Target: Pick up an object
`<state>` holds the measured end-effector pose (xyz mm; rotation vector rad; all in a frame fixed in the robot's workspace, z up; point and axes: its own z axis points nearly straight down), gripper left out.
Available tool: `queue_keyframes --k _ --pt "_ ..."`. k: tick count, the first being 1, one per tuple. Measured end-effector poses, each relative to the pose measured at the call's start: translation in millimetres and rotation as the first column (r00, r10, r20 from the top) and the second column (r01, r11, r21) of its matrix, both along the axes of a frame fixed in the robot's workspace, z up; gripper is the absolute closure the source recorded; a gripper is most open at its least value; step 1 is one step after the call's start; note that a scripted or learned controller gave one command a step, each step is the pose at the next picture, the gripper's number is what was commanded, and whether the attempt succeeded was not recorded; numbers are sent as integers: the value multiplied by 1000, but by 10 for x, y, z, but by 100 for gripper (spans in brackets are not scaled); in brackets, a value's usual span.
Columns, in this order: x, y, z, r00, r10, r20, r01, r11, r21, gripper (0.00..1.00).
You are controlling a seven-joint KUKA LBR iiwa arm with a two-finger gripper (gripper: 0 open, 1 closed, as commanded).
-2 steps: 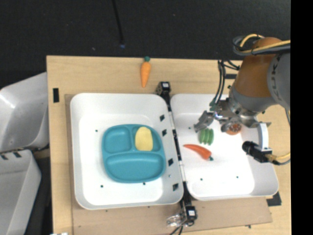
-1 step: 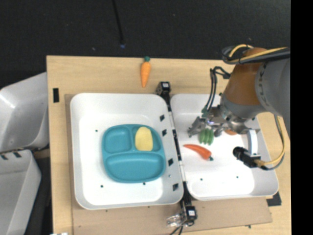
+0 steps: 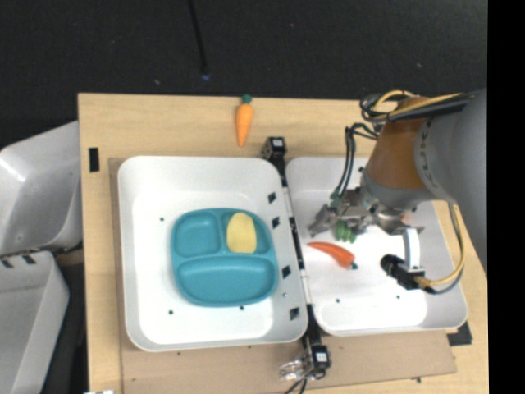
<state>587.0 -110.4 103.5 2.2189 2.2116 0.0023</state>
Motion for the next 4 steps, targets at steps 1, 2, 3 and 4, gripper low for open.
queue_keyframes --k 1,2,3,4 --pt "34 -25 155 1000 -6 13 6 1000 -3 100" --pt "102 -120 657 1000 -5 -1 5 1000 3 100" --pt "58 -212 1170 1000 -2 -1 2 1000 3 100" --pt "143 -246 1790 1000 5 1 -5 1000 2 100"
